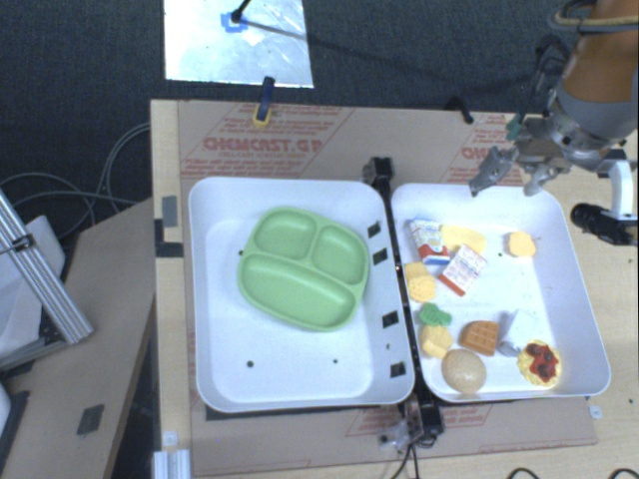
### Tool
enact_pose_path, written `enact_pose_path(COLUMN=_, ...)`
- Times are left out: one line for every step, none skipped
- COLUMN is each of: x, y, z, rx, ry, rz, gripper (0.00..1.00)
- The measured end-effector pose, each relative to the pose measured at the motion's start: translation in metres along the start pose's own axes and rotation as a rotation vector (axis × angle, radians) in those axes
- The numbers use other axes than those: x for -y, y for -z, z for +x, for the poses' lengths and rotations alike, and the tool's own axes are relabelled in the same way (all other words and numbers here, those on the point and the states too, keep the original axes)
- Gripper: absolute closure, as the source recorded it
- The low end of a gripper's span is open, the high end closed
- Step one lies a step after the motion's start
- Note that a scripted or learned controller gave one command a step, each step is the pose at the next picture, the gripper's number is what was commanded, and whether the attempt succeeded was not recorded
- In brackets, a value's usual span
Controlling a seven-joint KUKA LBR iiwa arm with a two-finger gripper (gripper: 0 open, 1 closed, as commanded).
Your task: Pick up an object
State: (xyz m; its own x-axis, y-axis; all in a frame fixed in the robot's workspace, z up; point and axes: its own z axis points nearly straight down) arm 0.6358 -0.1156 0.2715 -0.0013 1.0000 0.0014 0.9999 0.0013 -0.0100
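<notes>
Lying nearest the camera in the right bin (584, 297) are a smooth, pale round bun (463, 370) and a small yellow pizza slice (539, 362) with red topping, both close to the bin's front wall. Just behind them sit an orange waffle (479, 336) with a gridded face, a lumpy yellow piece (435, 340) and a green leafy piece (434, 315). Further back lie a ridged yellow round (421, 286), a flat red-and-white packet (462, 269) set at a slant, a small printed carton (427, 236), a soft yellow wedge (464, 239) and, apart toward the right wall, a yellow chunk (518, 244). All are glossy toy foods resting on the bin's matte white floor.

The left bin (215, 367) holds a light green plastic plate (305, 268), rounded and divided into three compartments.

Beyond the right bin's far rim, the gripper (512, 176) hangs over the brown cardboard (300, 143) that lies under both bins, its two grey metal fingers (487, 175) spread apart with nothing between them. Above it the arm's orange band (604, 58) curves smoothly.
</notes>
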Motion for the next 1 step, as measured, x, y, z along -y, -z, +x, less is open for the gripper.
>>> enact_pose_path(x=-0.0017, y=0.0076, z=0.0004, rx=0.001, ry=0.002, rz=-0.012, gripper=0.0)
